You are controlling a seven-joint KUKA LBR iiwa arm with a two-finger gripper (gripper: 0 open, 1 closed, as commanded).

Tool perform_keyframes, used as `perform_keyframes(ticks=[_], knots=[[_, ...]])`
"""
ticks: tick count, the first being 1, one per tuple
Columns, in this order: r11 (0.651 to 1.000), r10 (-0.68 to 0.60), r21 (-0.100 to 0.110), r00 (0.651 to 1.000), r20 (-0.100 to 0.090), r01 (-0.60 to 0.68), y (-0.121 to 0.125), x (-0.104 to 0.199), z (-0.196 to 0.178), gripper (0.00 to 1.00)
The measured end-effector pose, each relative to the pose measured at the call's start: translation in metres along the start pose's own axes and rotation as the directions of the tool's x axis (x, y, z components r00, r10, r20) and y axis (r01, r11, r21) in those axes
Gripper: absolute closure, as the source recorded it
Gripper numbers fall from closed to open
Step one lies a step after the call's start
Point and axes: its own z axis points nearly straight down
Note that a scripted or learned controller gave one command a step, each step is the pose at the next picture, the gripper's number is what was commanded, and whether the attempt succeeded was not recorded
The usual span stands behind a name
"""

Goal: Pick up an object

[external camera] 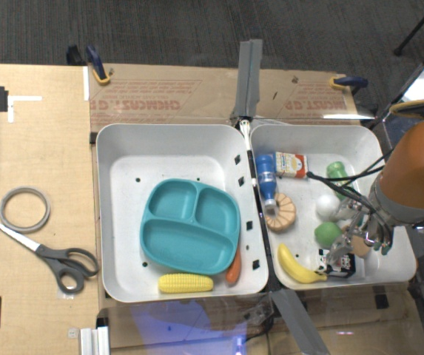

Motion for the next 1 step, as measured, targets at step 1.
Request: perform_keyframes(ticks=[1], knots=[[0.996, -0.091, -0.003, 0.996, 0.003, 0.091, 0.0489, 0.0192, -0.0003, 0.0]])
